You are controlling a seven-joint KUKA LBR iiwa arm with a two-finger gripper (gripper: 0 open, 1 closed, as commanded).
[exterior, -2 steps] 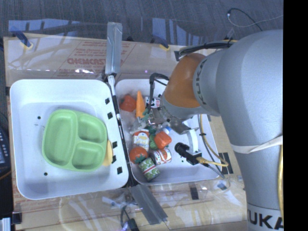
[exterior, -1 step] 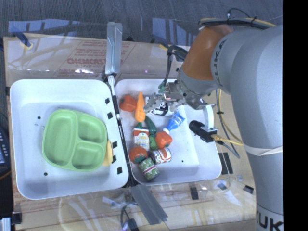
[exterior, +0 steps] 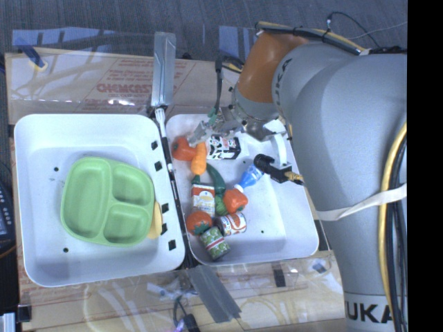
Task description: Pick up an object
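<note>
**Gripper low at the right bin's far edge**

Gripper point(exterior: 208, 131) hangs over the right bin's point(exterior: 294, 216) far-left corner; whether it grasps anything cannot be told. Just beneath lies an orange carrot point(exterior: 199, 159), stubby and tapered, beside a red-orange tomato-like piece point(exterior: 182, 149) by the left wall.

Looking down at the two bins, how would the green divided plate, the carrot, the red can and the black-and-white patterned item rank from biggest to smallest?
1. Green divided plate, far the largest.
2. Carrot, black-and-white patterned item and red can look much alike in size, so I would not rank them.

The gripper partly overlaps the things near it.
</note>
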